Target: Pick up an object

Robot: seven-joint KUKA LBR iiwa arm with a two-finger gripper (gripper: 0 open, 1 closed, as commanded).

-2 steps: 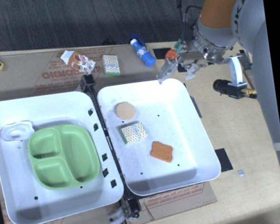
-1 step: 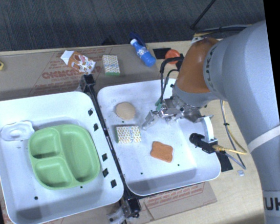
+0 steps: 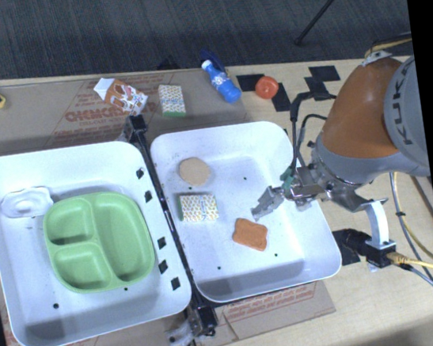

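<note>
1. The tan tabletop (image 3: 354, 301) carries two white bins on printed cardboard; dark carpet lies beyond.
2. The right bin (image 3: 293, 265) holds an orange piece (image 3: 250, 234), a patterned packet (image 3: 198, 207) and a tan disc (image 3: 194, 170).
3. The pincer (image 3: 267, 203) hangs just above the orange piece, holding nothing; how wide it stands I cannot tell.
4. The left bin (image 3: 29, 314) holds a green divided tray (image 3: 98, 239).

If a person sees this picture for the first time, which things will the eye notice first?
First the bright green plastic plate with three compartments, which lies in the left white bin. Next the grey arm's orange band at the right. Its two-finger gripper hovers in the right white bin above an orange flat piece.
</note>
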